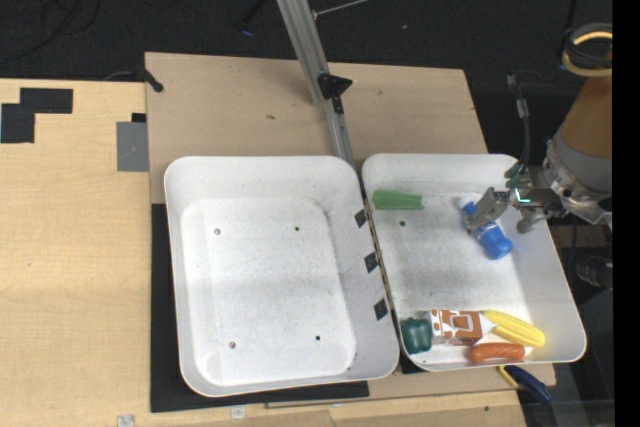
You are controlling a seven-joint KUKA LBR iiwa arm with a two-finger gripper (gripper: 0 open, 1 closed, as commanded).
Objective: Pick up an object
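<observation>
Blue cylinder (494,241) just under gripper (508,212); finger state unclear. Centre over it, descend straight, then close.

You are seeing a small blue cylinder (494,240) lying tilted in the right bin (450,260), near its right wall. The hand (507,212) is hanging just above it, touching or almost touching its upper end; which one, you cannot tell.
</observation>
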